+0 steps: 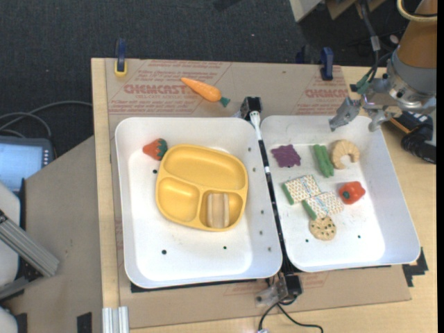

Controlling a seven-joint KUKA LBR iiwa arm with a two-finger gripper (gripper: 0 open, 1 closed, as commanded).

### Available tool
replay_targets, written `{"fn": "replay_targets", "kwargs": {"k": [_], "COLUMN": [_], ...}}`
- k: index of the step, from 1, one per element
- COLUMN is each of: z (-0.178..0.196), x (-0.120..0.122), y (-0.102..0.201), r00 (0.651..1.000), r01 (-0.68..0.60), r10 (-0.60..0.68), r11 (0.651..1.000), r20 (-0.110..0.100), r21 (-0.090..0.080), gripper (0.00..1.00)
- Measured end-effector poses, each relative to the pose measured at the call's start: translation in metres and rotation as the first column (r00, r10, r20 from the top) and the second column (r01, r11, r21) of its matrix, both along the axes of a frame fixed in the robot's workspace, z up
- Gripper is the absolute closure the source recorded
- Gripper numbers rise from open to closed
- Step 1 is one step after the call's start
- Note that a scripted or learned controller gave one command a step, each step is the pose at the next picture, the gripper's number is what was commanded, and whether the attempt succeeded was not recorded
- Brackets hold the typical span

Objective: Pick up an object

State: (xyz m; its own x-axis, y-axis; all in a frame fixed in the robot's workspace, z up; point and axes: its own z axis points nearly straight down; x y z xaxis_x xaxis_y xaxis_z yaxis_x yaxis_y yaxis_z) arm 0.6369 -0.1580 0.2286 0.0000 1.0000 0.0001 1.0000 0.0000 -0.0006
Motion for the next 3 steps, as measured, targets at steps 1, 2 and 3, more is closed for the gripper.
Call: {"fn": "replay_targets", "kwargs": {"k": [1,2,3], "z": [-0.142,-0.121,-0.123], "x": [0.013,0.017,0.015], "y": [-0.036,-0.034,-0.035], "r00": [1.000,1.000,1.000], "r01": [0.002,-0.003,-0.002], "r10": [-0.002,0.003,0.002], "r11": [1.000,1.000,1.000], "r20": [-0.001,0.010,0.007], "r21": [0.000,-0.004,-0.004], "gripper": [0.00,1.00,0.00]}}
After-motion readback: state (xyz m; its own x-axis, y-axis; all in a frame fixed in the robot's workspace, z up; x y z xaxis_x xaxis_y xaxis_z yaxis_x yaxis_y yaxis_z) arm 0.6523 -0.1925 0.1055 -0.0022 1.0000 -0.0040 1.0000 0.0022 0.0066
